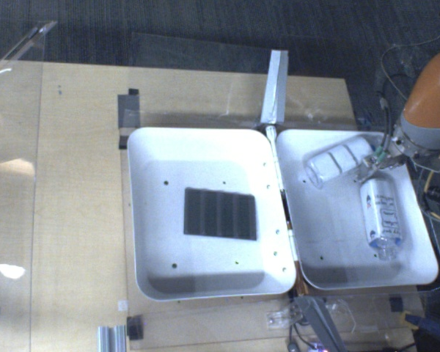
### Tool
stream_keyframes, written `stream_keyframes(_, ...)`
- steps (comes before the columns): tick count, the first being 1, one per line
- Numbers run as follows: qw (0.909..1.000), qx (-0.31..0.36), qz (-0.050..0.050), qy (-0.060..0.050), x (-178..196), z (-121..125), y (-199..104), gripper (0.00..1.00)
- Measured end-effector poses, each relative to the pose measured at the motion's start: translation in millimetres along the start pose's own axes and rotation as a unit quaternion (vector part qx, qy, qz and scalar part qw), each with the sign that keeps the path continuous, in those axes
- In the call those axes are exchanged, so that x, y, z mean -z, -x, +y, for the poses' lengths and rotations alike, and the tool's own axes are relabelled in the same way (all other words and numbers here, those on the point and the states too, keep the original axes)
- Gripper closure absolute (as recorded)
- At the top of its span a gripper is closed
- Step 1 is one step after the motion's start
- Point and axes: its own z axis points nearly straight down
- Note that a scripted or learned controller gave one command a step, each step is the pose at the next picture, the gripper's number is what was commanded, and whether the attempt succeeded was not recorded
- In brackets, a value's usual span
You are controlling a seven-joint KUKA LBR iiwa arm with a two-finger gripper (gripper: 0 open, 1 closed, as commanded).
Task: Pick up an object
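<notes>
My gripper (375, 164) hangs low over the back right part of the right bin (352, 273), reaching in from the right under the orange band (429, 97). Its tip lies between a clear plastic tray-like pack (336, 161), just to its left, and the top end of a clear plastic bottle (381, 215) that lies lengthwise along the bin's right side. I see nothing lifted from the bin floor. A dark ribbed rectangular pad (220, 213) lies flat in the middle of the left bin (143, 196).
A grey upright post (274, 86) stands behind the seam between the bins. Cables and fittings crowd the bench's right edge (433, 196) and the front (315, 321). A transparent sheet (15, 167) covers the wooden bench on the left.
</notes>
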Motion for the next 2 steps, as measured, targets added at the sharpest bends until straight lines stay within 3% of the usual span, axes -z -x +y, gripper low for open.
stream_keyframes(1,0.9981,0.056,-0.006,0.026,81,22,-43,1.00)
stream_keyframes(2,0.9977,0.063,-0.006,0.026,114,60,-80,1.00)
